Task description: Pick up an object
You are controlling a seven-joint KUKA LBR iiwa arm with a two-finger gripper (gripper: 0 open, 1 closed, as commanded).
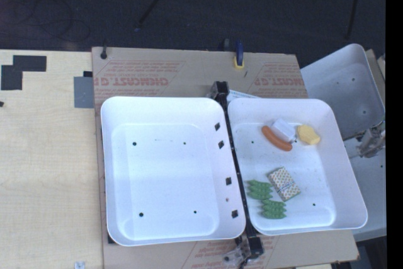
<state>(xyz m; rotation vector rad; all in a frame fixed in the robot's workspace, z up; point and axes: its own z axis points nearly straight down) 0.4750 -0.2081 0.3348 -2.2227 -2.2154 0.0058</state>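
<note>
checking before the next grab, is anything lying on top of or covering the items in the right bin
Nothing visible covers them. In the right bin, the orange sausage lies touching a small white item, with the yellow piece beside it. The patterned packet lies close beside the green pea pods. All are open from above.

The right bin point(343, 173) holds an orange sausage point(276, 138), a yellow lump point(308, 134), green pea pods point(264, 198) and a patterned packet point(284, 183).

small white item point(284, 130): too blurred to identify | patterned packet point(283, 183): print unreadable | cardboard sheet point(189, 72): bottom edge cropped
</note>
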